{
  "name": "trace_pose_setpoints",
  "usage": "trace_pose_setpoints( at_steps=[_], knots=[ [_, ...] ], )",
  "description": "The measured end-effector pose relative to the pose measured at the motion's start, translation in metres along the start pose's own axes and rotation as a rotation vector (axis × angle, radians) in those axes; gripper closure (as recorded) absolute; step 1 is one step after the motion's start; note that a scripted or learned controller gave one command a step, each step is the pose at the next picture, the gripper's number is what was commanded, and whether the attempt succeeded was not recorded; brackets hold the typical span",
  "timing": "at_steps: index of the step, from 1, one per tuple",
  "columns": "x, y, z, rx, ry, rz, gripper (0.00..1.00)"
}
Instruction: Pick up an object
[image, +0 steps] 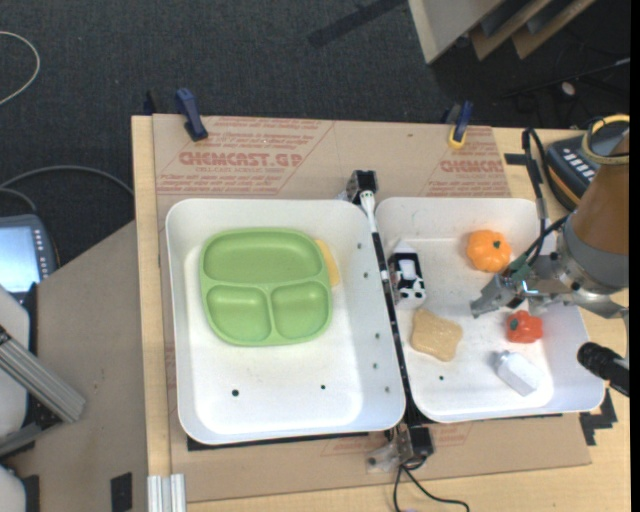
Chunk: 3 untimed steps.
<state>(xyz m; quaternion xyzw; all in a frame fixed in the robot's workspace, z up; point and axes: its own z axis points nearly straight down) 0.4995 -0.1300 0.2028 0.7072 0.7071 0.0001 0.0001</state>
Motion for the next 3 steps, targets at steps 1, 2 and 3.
trace_pose_setpoints(
  at_steps=[1, 2, 3],
  knots=[
    [-0.078, 0.055, 0.122, -0.004, -0.004, 0.003, 0.00],
    [-0.088, 0.121, 0.119, 0.004, 0.012, -0.005, 0.00],
    [-0.076, 0.168, 0.118, 0.003, 0.002, -0.003, 0.00]
  ],
)
